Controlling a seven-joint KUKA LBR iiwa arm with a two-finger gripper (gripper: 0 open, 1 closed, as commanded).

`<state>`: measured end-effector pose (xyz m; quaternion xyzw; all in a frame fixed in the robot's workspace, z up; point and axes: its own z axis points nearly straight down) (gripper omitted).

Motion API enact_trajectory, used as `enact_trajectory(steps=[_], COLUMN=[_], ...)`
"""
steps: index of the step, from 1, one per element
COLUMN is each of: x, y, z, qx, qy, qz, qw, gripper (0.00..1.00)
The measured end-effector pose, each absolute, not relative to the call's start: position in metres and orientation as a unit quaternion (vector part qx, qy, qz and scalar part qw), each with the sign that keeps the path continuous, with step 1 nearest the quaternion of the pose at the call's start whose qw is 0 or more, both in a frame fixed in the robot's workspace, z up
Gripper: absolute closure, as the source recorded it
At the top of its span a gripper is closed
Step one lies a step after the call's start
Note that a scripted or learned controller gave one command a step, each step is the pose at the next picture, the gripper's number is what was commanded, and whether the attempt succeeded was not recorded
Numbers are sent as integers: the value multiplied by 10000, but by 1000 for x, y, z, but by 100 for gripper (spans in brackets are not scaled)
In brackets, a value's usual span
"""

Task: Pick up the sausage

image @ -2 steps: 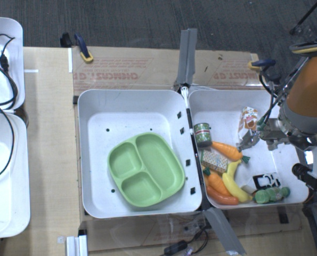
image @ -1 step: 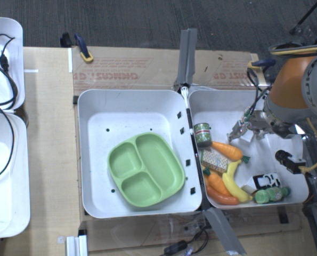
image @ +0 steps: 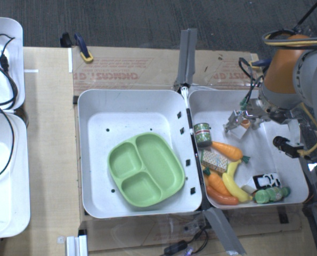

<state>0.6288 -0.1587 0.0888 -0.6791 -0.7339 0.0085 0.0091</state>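
Your jaws (image: 238, 122) hang over the far part of the right bin (image: 286, 167), and you cannot tell from this slanted view how far apart they stand; something small and orange shows right at them, but whether it is gripped is unclear.

Count what lies nearer the camera than the jaws. One sausage (image: 220, 197), reddish-orange, lies against the bin's near-left edge, well apart from the jaws. Two carrots: one (image: 227, 150) just below and left of the jaws, a second (image: 216, 182) further down, beside the sausage. One banana (image: 233, 182) runs between them, touching the sausage's end. One small green-lidded jar (image: 202, 134) stands to the left of the jaws near the dividing wall. One patterned box (image: 215, 160) sits under the first carrot. One black-and-white packet (image: 267, 181) and one green vegetable (image: 270, 194) lie in the near-right corner.

Far to the left of the jaws, the left bin (image: 94, 143) holds one green divided plate (image: 146, 169) with three compartments. Both bins rest on the table (image: 46, 121).
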Motion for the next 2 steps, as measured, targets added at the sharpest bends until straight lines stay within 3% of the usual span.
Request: enact_trajectory(steps=[1, 2], x=[629, 644], y=[-164, -156], z=[101, 91], qx=[-6809, -7552], qy=[-7323, -6548], qz=[102, 223], qw=[57, 194], gripper=[100, 100])
